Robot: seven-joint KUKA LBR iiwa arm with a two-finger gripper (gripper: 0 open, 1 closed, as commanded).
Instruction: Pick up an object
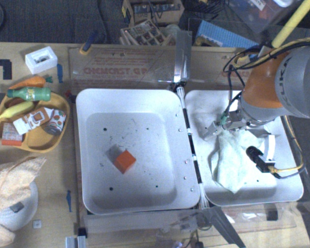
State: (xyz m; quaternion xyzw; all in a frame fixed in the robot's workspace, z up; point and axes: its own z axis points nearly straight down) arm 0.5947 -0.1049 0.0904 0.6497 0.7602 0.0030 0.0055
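faint red lettering on clear panel (125,70), unreadable. left white bin (93,112): small orange cube (126,161). right white bin (284,190): crumpled white cloth (231,161); gripper (217,128) there, grip state can't tell.

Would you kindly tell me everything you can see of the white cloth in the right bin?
The cloth is white, soft and crumpled, seemingly thin fabric. It lies in a loose heap in the right bin, running from near the gripper down toward the bin's front. Its upper end reaches the gripper; whether it is gripped cannot be told. A black part of the arm lies at its right edge.
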